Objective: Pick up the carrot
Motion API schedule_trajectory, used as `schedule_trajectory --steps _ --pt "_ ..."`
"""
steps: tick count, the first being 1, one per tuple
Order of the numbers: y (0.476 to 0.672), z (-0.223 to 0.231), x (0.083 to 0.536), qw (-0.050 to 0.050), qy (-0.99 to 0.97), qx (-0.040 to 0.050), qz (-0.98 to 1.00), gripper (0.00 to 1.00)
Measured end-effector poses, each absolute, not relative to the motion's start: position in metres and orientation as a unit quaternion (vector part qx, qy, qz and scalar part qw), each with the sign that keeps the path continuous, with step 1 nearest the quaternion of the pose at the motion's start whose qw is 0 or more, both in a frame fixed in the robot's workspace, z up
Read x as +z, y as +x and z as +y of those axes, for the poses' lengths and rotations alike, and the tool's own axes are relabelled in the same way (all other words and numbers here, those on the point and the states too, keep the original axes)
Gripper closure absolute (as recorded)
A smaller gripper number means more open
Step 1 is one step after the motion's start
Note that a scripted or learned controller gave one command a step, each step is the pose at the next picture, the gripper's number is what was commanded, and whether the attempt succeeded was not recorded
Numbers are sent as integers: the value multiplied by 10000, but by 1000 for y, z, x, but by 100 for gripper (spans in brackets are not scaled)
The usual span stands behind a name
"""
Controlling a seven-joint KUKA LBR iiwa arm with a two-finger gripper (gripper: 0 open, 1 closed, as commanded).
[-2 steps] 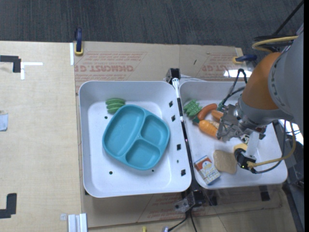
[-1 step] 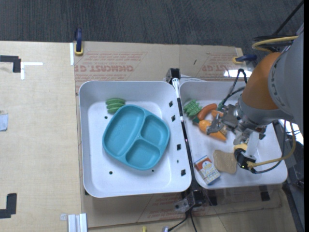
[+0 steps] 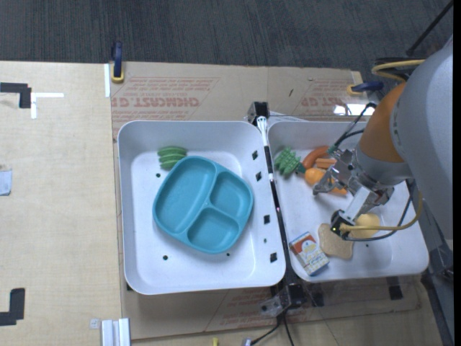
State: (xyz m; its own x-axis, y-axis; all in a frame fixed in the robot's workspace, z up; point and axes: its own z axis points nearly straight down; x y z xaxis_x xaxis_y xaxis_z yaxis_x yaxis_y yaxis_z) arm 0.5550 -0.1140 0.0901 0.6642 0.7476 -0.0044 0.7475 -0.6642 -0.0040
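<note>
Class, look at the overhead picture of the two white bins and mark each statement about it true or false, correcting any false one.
1. The blue three-compartment plate lies in the left white bin. True.
2. The orange carrot lies on the blue plate. False: it lies in the right white bin, near the end effector.
3. A green ridged toy vegetable lies beside the plate's upper left rim. True.
4. The small printed carton stands in the left bin. False: it lies in the right bin, beside a tan slice of toy bread.
</note>
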Motion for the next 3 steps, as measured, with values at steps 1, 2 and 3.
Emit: schedule_trajectory --steps 1,2,3 --pt "593 -106 91 11 -9512 29 -3084 0" --pt "592 -106 99 15 -9500 57 -3123 100" --pt "603 -35 191 3 -9896 26 -1441 100"
